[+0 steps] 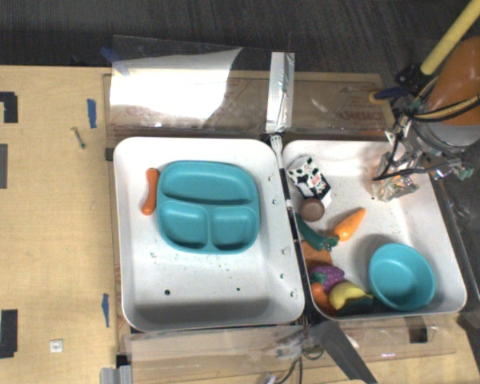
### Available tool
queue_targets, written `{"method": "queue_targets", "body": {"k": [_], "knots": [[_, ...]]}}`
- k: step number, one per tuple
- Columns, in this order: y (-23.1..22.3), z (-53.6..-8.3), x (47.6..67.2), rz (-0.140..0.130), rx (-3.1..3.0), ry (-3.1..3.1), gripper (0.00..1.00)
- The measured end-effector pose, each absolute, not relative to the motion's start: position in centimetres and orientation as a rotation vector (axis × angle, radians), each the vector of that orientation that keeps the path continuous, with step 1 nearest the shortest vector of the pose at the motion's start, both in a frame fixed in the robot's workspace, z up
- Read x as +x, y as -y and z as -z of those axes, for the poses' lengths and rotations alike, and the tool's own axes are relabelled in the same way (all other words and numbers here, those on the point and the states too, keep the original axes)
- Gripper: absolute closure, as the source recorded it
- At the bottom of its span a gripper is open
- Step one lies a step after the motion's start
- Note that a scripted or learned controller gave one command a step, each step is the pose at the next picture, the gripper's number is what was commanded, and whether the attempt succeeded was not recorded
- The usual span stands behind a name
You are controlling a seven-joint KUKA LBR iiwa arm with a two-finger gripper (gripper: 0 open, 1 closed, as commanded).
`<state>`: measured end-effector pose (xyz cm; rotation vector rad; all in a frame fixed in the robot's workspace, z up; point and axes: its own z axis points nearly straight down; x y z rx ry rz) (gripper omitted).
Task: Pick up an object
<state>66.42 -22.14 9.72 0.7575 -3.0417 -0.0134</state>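
White right bin point(432, 214) holds carrot point(350, 224), tip pointing lower-left.

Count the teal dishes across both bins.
2. The divided teal tray lies in the left bin, beside an orange sausage. The teal bowl sits at the right bin's near corner.
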Motion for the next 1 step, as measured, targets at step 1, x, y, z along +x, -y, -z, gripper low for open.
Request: {"method": "queue_targets", "body": {"k": [1], "knots": [[15.53, -18.52, 67.12, -0.005, 0.555, 3.110, 1.00]]}}
